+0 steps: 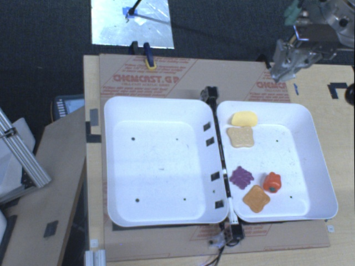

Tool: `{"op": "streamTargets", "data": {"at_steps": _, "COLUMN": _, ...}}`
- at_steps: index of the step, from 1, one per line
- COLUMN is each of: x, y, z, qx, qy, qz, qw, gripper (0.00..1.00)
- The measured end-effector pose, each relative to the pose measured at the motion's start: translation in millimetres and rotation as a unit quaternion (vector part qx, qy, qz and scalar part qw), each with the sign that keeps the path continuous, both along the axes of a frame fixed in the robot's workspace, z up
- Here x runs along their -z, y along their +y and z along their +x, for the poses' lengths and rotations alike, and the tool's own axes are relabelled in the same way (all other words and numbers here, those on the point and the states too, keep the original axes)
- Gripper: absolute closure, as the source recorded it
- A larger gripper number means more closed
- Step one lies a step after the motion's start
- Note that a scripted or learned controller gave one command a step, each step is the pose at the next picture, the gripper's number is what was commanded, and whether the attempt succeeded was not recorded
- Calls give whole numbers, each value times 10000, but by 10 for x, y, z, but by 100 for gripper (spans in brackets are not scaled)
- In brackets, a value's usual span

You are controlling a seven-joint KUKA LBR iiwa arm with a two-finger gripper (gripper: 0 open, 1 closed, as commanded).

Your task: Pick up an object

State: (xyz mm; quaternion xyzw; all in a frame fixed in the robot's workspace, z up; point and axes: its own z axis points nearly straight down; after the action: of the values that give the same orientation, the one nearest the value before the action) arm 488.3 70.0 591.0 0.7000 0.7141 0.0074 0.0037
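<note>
I see five small objects in the right bin [310, 148]: a yellow piece [244, 118], a tan slice [241, 137], a purple piece [242, 177], a red-orange piece [272, 182] and an orange piece [256, 198]. The hand [283, 71] hangs well apart, beyond the bin's far edge over the tabletop [233, 76], tilted; whether it is clenched I cannot tell.

We see dark carpet floor [44, 37] beyond the wooden bench [91, 148]. A shiny metal sheet [133, 15] lies on the carpet. Printed cardboard [166, 73] covers the bench; an aluminium rail [22, 154] leans left.
</note>
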Motion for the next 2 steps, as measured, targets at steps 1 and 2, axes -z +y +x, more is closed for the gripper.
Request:
{"op": "streamTargets", "data": {"at_steps": 1, "x": 4, "y": -1, "z": 0, "qx": -3, "qy": 3, "qz": 0, "qw": 10000, "gripper": 0}}
{"op": "streamTargets", "data": {"at_steps": 2, "x": -112, "y": 2, "z": 3, "qx": -14, "qy": -18, "qz": 5, "qw": 10000, "gripper": 100}}
